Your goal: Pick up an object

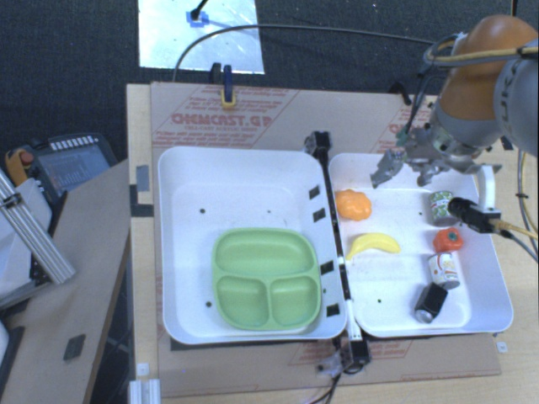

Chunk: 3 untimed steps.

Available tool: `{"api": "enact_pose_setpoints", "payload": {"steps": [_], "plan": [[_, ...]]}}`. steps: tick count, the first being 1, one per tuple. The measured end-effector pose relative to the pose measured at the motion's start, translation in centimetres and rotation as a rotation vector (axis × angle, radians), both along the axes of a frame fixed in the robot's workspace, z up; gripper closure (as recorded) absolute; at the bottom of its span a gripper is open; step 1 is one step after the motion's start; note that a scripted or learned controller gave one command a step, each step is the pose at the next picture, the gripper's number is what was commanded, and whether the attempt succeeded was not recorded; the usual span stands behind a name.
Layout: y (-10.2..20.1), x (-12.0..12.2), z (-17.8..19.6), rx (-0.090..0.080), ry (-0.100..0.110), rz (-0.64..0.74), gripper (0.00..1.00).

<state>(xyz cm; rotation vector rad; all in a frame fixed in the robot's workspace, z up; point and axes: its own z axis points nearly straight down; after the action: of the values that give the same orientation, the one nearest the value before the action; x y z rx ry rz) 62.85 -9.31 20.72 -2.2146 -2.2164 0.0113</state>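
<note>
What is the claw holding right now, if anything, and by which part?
Nothing. The claw hangs open above the far end of the right bin, with no object between its fingers; the orange item lies apart below it.

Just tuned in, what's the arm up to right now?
The gripper hangs open over the far end of the right bin, holding nothing. Below it lie an orange, a banana, a tomato, a small can, a white bottle and a black can. The left bin holds a green divided plate.
</note>
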Motion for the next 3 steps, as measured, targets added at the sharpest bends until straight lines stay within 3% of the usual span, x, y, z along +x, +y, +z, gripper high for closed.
{"api": "enact_pose_setpoints", "payload": {"steps": [1,2,3], "plan": [[0.0,0.3,0.7,-0.001,-0.012,0.002,0.0],[0.2,0.3,-5.6,-0.001,-0.008,0.001,0.0],[0.4,1.3,-9.3,-0.003,-0.026,0.002,0.0]]}}
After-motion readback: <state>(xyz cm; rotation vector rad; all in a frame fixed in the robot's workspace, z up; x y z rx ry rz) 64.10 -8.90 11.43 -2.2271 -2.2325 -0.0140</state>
